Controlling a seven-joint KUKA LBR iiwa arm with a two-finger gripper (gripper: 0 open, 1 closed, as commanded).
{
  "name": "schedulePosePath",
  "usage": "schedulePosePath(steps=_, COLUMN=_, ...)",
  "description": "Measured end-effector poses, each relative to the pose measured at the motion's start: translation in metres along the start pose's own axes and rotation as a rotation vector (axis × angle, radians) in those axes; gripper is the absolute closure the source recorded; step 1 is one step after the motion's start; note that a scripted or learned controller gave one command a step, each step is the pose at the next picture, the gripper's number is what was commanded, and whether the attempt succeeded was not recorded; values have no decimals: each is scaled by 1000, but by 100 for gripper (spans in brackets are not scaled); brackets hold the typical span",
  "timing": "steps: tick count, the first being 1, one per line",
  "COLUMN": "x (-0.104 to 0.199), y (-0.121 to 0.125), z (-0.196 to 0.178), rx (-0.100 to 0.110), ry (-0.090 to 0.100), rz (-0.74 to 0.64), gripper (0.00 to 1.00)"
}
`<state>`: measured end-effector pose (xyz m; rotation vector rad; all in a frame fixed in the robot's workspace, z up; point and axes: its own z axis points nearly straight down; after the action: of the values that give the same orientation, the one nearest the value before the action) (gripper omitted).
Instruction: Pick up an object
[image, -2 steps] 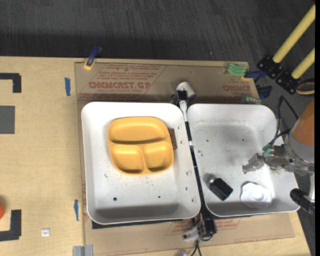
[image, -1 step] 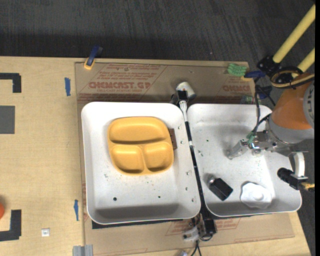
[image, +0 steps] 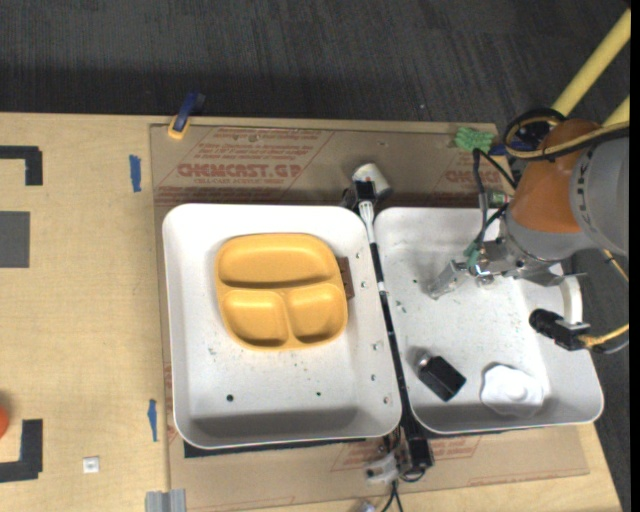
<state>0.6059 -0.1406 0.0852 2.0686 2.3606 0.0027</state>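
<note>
1. So far I see nothing lifted: my gripper (image: 445, 281) hangs over the right bin (image: 575, 400), and I cannot tell its state.
2. Still to grab: the black block (image: 440, 375) and white cap (image: 510, 388) near the front, or the yellow tray (image: 282, 289) in the left bin (image: 190, 330).

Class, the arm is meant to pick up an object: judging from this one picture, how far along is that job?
Nothing looks picked yet. The yellow divided tray lies in the left bin; the black block and white object lie on the floor of the right bin. In hand: the end effector is over the right bin's upper part, apart from both. Left: reaching an object, gripping it, lifting it.
</note>
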Motion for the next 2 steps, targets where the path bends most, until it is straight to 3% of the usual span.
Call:
schedulePosePath(steps=1, x=-50, y=-7, z=-1, rx=1, ry=19, rz=117, gripper=0)
schedulePosePath(steps=2, x=1, y=62, z=0, rx=0, ry=0, rz=5, gripper=0)
